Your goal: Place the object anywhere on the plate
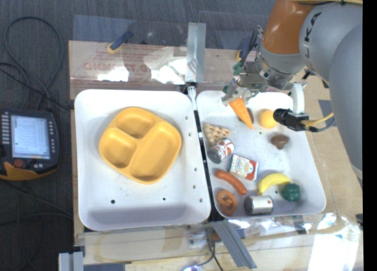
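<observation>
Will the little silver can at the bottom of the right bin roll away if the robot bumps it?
Probably, yes. The can lies on its side, so its round body would likely roll. It might not go far: the donut sits close beside it and the bin wall is near.

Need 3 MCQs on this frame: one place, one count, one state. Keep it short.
1. Which bin bears the yellow plate?
A. left bin
B. right bin
C. neither

2. How many compartments does the plate have?
A. two
B. three
C. five

3. What is the carrot's state?
A. lying on the plate
B. hanging tip-down from the gripper
C. lying beside the banana

Key: 1 A, the plate sits in the left bin. 2 B, two small wells and one large. 3 B, the jaws clamp its top end over the right bin.
</observation>
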`<state>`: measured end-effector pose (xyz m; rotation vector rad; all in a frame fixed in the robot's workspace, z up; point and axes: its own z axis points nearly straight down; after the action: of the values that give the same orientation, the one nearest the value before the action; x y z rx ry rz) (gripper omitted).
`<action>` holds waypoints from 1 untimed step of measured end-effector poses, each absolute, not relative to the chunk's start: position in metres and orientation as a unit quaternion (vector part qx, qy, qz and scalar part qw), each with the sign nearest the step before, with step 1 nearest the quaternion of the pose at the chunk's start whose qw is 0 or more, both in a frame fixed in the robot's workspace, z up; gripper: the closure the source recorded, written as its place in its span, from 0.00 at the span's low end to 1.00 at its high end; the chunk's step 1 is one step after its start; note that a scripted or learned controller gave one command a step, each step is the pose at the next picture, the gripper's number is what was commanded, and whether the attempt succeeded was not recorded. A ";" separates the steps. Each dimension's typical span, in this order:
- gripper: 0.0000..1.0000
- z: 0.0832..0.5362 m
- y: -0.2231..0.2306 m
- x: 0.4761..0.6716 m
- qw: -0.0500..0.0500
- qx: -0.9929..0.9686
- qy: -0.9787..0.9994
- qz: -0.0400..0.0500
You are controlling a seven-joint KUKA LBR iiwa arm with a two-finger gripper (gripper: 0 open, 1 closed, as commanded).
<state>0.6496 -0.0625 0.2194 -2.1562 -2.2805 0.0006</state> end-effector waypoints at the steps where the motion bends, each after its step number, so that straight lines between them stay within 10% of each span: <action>1: 1.00 0.184 0.049 0.625 0.003 -0.647 -0.763 0.001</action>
<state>0.6251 0.0490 0.1835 -2.0288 -2.3920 0.0046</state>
